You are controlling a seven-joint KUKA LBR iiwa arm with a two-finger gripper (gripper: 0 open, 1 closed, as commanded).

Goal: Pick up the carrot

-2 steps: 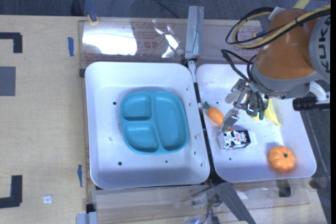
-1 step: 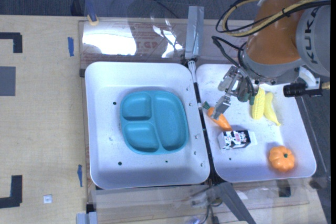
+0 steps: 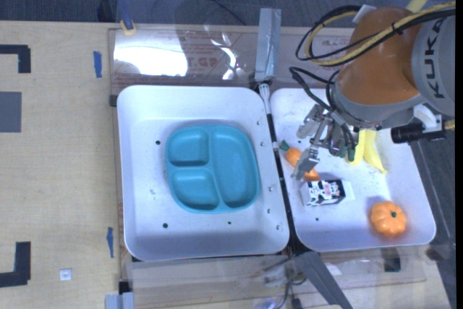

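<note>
Orange-banded and grey, the robot arm (image 3: 383,61) fills the upper right of the frame, looped with black and yellow cables, its metal hand (image 3: 309,155) lowered into the right white bin (image 3: 412,228). Two slim fingers (image 3: 304,164) point down and leftward; one tip touches the carrot (image 3: 302,163), a small orange piece with a green end lying directly under the hand, close to the bin's left wall. Whether the fingers actually clamp it cannot be told from this angle, nor how far apart they stand.

Just below the hand lies a small flat black-and-white patterned item (image 3: 324,192), boxy in outline. Further below and to the hand's right sits a round, ribbed orange pumpkin (image 3: 388,218) with a green stem, smooth and glossy. Right of the hand, partly under the wrist, a curved yellow banana (image 3: 370,150) rests on the bin floor.

Left of the hand, across the shared rims, the left white bin (image 3: 137,155) holds a turquoise plastic plate (image 3: 212,166), rounded at its corners and divided into three compartments. Behind both bins stands a clear sheet (image 3: 181,54) catching glare, with a grey taped post (image 3: 266,43) rising above the hand. Pale wood-grain tabletop (image 3: 51,155), marked with black corner brackets and blue tape, stretches away at far left.
</note>
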